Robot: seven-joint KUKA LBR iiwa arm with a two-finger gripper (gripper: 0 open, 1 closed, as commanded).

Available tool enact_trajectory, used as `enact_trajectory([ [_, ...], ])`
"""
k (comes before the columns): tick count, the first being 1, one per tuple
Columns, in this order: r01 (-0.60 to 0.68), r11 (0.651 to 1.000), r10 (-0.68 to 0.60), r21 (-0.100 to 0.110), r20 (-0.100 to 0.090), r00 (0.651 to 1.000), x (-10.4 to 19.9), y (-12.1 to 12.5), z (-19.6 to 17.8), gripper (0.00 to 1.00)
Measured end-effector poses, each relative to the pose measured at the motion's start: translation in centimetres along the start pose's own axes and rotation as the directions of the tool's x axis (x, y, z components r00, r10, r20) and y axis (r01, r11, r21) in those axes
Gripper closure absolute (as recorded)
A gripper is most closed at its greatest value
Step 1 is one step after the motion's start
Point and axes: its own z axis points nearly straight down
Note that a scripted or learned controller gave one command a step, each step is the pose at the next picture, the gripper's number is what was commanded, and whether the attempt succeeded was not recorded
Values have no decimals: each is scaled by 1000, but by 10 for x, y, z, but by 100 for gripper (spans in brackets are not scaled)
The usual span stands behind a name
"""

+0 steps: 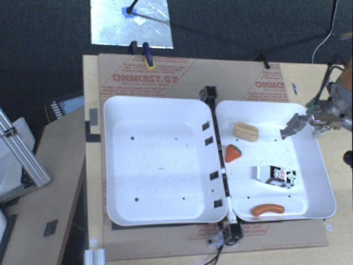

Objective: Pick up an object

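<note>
We see the tool (pixel 291 127) over the right bin's (pixel 317 164) far right corner | grip: cannot tell | bun (pixel 246 131) nearby, untouched

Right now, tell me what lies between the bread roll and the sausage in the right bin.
In the camera view, the black-and-white carton lies between the bread roll and the sausage; the strawberry sits just left of that line.

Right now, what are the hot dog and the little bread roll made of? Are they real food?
Probably toys. The hot dog looks like smooth orange-red plastic, evenly coloured with a slight shine. The bread roll looks like matte tan plastic or foam, its shape very even. The picture is too small to be sure.
</note>
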Motion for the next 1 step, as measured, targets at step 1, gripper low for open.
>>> enact_trajectory([
  [1, 3, 1000, -3, -20, 5, 1000, 7, -34, -259, 0],
])
